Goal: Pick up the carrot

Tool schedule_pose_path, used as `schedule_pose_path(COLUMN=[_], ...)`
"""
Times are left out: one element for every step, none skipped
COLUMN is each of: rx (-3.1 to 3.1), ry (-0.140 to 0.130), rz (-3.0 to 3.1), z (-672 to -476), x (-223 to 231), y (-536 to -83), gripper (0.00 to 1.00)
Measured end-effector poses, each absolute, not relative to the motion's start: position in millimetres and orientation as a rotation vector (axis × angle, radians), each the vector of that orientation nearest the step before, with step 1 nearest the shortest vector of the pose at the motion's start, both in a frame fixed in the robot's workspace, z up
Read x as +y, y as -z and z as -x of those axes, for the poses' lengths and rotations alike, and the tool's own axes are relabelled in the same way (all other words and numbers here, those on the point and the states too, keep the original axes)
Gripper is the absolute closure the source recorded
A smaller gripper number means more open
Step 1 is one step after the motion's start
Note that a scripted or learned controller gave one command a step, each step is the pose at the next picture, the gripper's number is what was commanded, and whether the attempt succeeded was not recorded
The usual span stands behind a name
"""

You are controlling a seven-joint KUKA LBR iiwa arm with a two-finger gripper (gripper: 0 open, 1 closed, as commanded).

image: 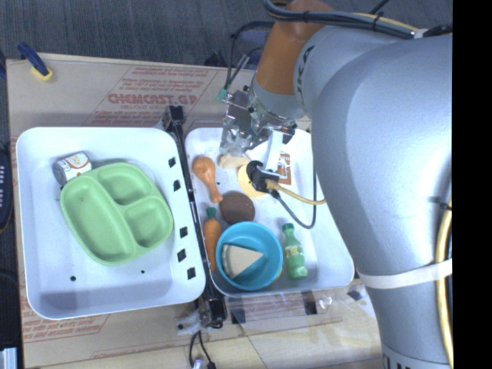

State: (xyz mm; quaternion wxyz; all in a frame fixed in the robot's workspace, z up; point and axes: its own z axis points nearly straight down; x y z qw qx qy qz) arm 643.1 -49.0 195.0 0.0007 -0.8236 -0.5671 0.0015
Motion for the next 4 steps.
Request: schedule_pose_path(rx=[-1.15, -0.924, -1.028, -1.263], ry=[-0.02, -0.017, -0.004, -0.043], rz=[2.914, 3.0, 2.963, 2.872], z=[-612.8, -607.4, -570.6, -576.4], x=[7.2, 96.7, 226.6, 217.1], y=[-211.9, -239.9, -321.8, -137.9], gripper=[1.0, 1.0, 1.0, 1.0])
